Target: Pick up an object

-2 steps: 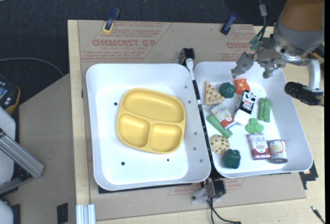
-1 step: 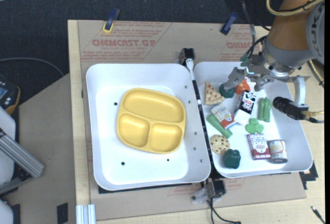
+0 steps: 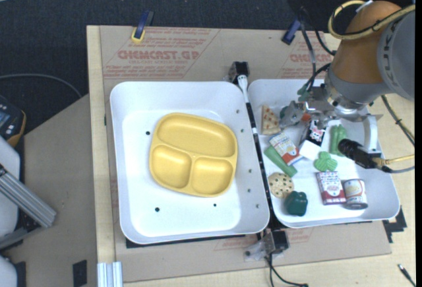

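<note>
- Pick not yet done, I judge: gripper (image 3: 315, 122) low in right bin (image 3: 389, 208) among the toys; jaw state hidden, grasp cannot be told.
- Right bin: cookie (image 3: 280, 183), green pepper (image 3: 296, 203), can (image 3: 355, 193), small cartons (image 3: 329, 187), cracker (image 3: 269, 119).
- Left bin (image 3: 128, 147): yellow divided tray (image 3: 193, 154).

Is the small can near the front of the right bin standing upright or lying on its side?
On its side. The can shows its label wall along its length, one round end facing right, beside the red carton in the right bin.
</note>
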Motion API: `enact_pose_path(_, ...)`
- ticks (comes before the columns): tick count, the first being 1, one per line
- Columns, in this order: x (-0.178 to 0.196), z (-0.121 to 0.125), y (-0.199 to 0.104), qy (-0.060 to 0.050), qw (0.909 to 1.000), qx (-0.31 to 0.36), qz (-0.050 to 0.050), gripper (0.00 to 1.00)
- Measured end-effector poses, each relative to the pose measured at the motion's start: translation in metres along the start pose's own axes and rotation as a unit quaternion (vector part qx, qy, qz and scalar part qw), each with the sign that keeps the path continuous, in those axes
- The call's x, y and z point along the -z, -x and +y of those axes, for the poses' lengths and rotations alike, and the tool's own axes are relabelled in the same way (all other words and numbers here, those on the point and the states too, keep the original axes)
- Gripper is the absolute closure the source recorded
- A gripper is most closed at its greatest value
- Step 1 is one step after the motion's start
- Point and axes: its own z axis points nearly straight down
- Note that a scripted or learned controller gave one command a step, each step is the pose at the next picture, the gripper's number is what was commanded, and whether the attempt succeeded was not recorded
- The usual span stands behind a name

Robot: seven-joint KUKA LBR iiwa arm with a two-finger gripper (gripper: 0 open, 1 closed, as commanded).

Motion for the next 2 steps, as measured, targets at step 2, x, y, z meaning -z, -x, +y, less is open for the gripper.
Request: enact_pose_path(2, -0.0401, 0.0088, -0.0054, 0.013, 0.9999, 0.000, -0.002, 0.00)
